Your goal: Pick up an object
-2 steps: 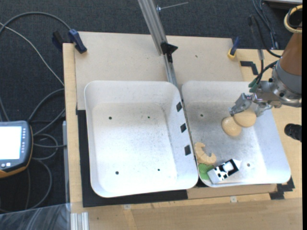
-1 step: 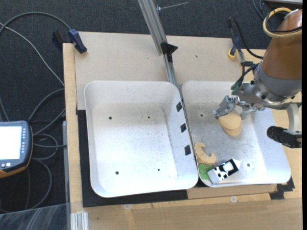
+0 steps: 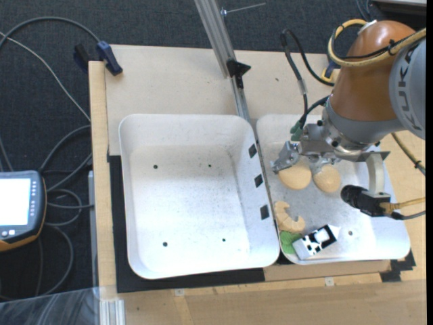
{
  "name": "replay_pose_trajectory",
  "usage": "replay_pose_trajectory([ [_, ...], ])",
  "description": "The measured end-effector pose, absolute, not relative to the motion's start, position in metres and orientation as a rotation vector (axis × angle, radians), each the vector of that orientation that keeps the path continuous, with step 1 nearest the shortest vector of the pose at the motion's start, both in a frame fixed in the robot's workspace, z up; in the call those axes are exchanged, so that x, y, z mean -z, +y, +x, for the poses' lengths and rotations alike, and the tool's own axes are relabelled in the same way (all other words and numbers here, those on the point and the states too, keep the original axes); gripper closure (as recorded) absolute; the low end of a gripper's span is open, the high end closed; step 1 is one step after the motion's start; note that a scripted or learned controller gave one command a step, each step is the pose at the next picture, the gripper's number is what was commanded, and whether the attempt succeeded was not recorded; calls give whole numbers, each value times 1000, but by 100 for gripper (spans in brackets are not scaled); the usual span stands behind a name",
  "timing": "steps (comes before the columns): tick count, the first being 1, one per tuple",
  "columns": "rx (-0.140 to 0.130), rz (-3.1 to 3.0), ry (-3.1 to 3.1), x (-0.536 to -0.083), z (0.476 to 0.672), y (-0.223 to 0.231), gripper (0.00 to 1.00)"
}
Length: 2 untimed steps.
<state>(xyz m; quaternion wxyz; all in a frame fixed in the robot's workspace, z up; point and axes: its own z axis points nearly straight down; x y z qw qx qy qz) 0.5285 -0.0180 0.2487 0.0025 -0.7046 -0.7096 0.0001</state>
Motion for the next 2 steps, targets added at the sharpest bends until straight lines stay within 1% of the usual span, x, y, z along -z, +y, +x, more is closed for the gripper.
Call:
replay_pose_trajectory([
  [1, 0, -2209, -2226, -237, 521, 42, 100],
  [2, 4, -2211, -2229, -246, 520, 97, 100],
])
